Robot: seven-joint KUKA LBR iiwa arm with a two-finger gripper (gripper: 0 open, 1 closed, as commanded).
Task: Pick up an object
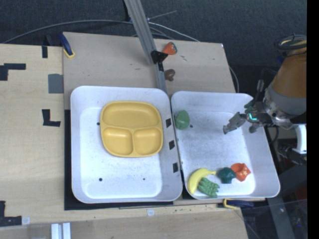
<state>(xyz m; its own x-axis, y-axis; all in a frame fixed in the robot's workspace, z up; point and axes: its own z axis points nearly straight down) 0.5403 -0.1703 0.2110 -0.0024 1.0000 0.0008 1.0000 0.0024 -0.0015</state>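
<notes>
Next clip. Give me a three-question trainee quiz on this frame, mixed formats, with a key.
1. True or false: the yellow tray lies in the right bin.
2. Which item lies nearest the divider between the bins? A) green ball B) orange toy C) banana
3. Fill in: the pincer hovers over the ___ bin.

Key: 1 false; 2 A; 3 right.
</notes>
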